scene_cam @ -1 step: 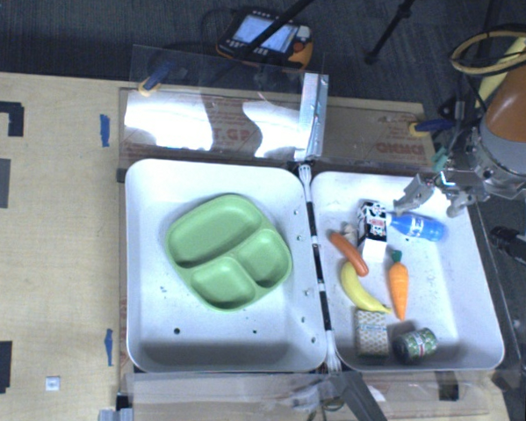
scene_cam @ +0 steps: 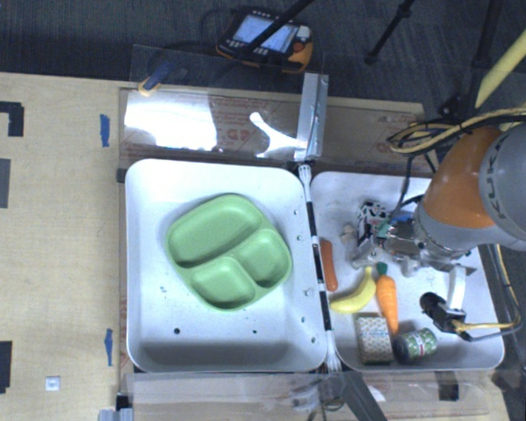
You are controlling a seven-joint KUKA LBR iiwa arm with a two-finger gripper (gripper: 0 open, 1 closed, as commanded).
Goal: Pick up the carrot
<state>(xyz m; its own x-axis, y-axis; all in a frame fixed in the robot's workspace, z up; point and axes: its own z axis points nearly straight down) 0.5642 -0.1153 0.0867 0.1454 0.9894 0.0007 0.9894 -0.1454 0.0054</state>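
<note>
The carrot (scene_cam: 387, 301) is orange with a small green top. It lies in the right bin (scene_cam: 479, 357), pointing toward the front edge, between a banana and the arm. My gripper (scene_cam: 372, 236) hangs over the middle of the right bin, just behind the carrot's green end and a little to its left. Nothing is visibly held in it. The grey arm with its orange band comes in from the right and covers the bin's right part.
A yellow banana (scene_cam: 355, 295) lies touching the carrot's left side. An orange-red sausage (scene_cam: 329, 264) rests by the divider. A patterned block (scene_cam: 373, 338) and a green can (scene_cam: 416, 344) sit at the front. The left bin (scene_cam: 147, 243) holds a green divided plate (scene_cam: 228, 250).
</note>
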